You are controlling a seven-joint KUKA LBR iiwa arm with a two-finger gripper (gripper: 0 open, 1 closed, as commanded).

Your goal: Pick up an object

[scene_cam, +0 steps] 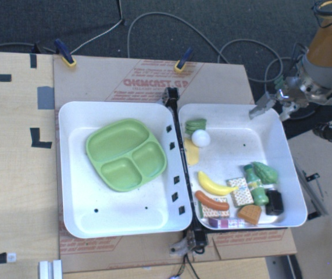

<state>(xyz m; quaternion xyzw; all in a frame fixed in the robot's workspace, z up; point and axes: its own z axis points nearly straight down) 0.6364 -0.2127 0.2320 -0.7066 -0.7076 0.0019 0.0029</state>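
Note:
The right bin (270, 141) holds several toy foods: a green piece (196, 124), a white ball (200, 138), a pale yellow piece (192, 153), a banana (214, 185), a red sausage (212, 201), a patterned box (241, 192), green vegetables (261, 175), a black block (274, 203) and an orange piece (249, 214). My gripper (273, 109) hangs over the bin's far right corner, away from all of them. It is open and nothing sits between its fingers.
The left bin (78, 208) holds a green divided plate (126, 154). A black divider (177, 156) runs between the two bins. Cables (154, 22) lie on the dark floor behind the cardboard base.

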